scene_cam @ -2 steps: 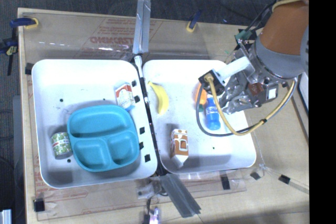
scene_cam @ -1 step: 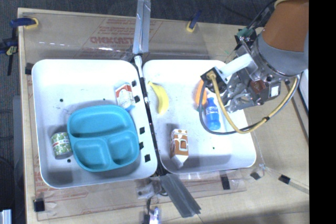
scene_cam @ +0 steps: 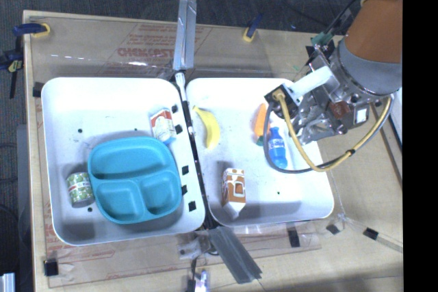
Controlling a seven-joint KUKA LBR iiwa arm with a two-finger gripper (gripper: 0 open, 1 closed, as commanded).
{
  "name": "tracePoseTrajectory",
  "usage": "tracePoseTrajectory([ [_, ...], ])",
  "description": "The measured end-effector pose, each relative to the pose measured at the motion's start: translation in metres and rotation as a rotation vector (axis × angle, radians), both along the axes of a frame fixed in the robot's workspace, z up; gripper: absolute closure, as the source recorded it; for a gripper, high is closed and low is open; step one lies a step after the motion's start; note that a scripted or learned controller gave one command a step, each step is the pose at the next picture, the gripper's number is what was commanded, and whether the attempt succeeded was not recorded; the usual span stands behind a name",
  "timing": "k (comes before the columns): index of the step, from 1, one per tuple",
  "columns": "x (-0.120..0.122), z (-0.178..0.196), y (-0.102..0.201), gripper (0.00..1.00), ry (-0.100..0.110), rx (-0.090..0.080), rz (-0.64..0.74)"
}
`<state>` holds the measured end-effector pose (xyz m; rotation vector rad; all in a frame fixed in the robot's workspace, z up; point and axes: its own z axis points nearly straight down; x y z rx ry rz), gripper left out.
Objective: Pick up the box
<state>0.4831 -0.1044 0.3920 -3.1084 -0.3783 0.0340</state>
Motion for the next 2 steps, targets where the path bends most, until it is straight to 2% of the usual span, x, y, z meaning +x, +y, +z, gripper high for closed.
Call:
tracePoseTrajectory([
  [2, 0.0013, 0.0185, 0.0024, 1.00, 0.009, 0.002, 0.018],
])
